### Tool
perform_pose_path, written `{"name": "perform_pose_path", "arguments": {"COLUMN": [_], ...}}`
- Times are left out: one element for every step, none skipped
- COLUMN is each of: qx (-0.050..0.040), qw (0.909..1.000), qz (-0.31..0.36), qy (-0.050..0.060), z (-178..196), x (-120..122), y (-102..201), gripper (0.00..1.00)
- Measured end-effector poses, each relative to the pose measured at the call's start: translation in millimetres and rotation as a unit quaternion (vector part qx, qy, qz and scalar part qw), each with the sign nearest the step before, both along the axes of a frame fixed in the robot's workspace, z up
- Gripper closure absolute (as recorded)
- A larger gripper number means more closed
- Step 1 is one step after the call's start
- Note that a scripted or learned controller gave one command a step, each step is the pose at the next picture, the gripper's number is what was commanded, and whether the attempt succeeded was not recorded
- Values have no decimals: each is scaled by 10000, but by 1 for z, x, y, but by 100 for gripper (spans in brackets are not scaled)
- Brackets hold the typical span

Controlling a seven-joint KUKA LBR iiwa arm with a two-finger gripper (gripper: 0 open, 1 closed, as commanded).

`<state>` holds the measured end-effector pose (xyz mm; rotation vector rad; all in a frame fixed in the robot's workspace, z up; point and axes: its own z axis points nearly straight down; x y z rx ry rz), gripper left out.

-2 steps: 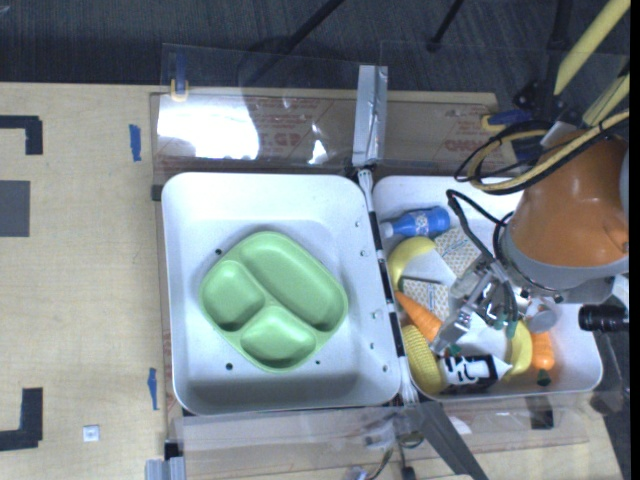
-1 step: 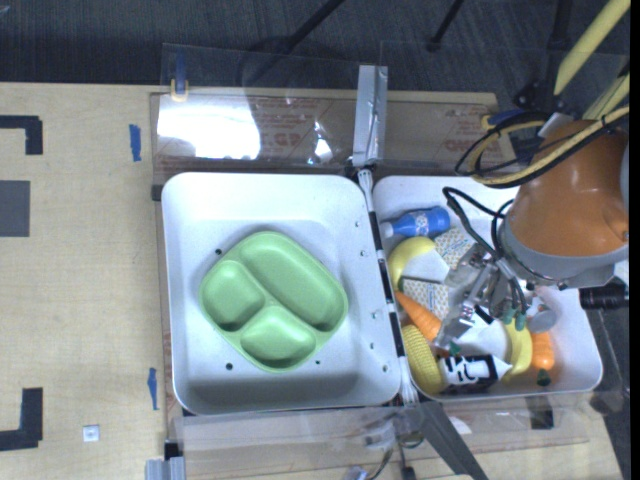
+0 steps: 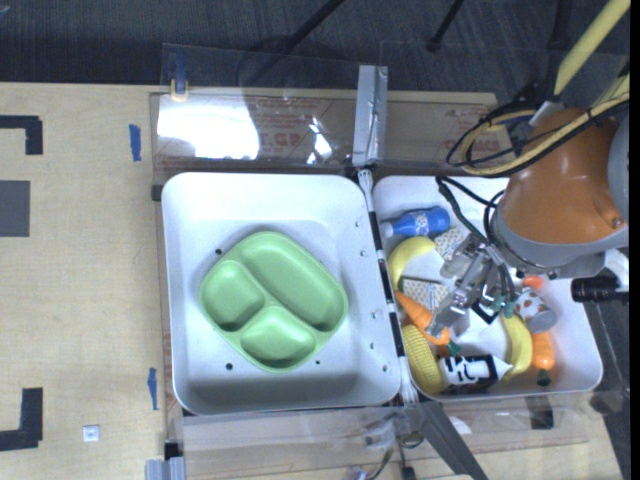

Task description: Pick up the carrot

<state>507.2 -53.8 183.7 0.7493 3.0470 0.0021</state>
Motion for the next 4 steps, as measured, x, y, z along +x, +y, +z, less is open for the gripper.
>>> {"name": "perform_pose_path", "arguments": {"qx": [0,-9,2,-13], "qw": [9904,9770,9305,9298], "qz": [1381,2134,3664,3679], "qy": [20,-8,17,-12], "z": [0,26,0,-60], "x": [-27,-9,-5,67], "y": [-13,-40,11,-40], "gripper": [0,0,0,0]}}
